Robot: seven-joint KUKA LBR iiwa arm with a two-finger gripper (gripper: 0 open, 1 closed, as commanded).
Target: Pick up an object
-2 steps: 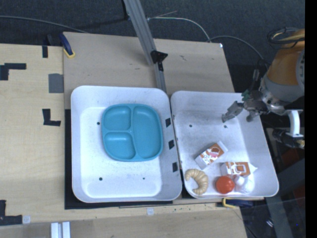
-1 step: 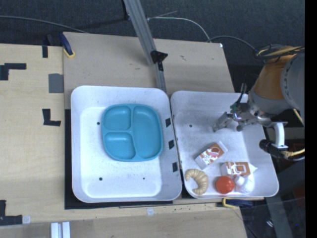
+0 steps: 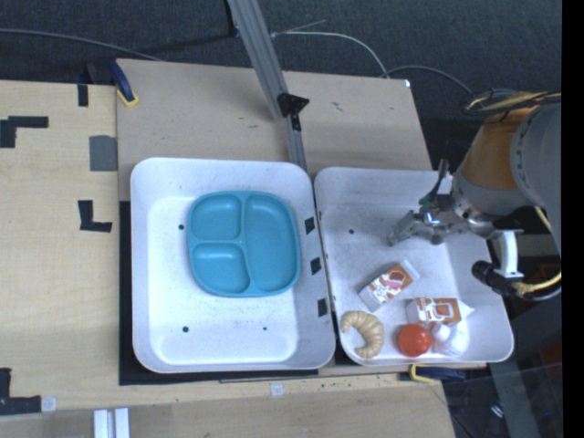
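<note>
My gripper (image 3: 415,236) hangs over the upper middle of the right bin (image 3: 365,194), reaching in from the right. It is open, its two fingers splayed with nothing between them. Below it, apart from the fingers, lies a small white and red snack packet (image 3: 388,284). Along the bin's front are a tan croissant (image 3: 365,332), a red tomato (image 3: 414,339) and a second white and orange packet (image 3: 438,310) resting on a white item (image 3: 453,337).
The left bin (image 3: 155,318) holds a blue divided plate (image 3: 245,243). A grey metal bar (image 3: 260,48) slants down from the top to the gap between the bins. Bare bin floor lies left of the gripper.
</note>
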